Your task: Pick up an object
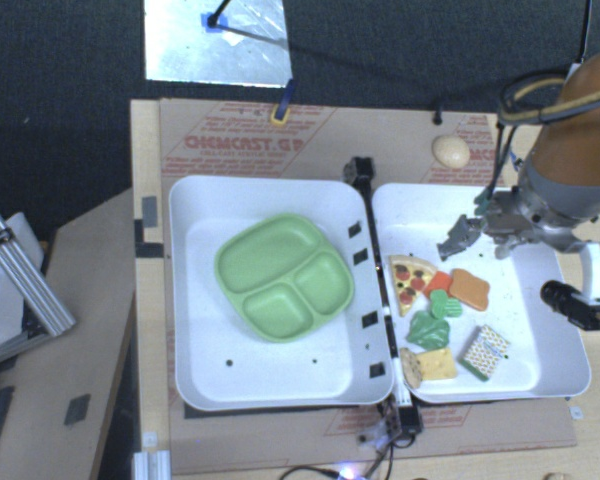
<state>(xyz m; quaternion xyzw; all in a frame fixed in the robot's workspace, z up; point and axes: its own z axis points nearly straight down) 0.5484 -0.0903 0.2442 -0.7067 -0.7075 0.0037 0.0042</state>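
Toy food pieces lie clustered in the lower left part of the right bin point(555, 363): pizza slice point(410, 280), orange bread-shaped piece point(470, 289), small red piece point(440, 281), green leafy piece point(432, 326), yellow cracker-like piece point(429, 365), patterned packet point(485, 352).

Gripper point(463, 235) sits over the upper middle of the right bin, at the end of the arm point(575, 158) entering from the frame's right. Fingers point left and slightly down; whether they are apart or together cannot be told at this angle. Nothing visible between them.

Nearest pieces are the pizza slice and the orange piece, both below the fingertips in the frame, near but apart from them.

Left bin point(195, 268) holds a green three-compartment tray point(283, 277), roughly centred, turned at a slant.

Beige egg-shaped object point(451, 151) rests on the cardboard sheet point(250, 138) above the right bin. Shiny foil sheet point(217, 28) lies at upper left of the frame.
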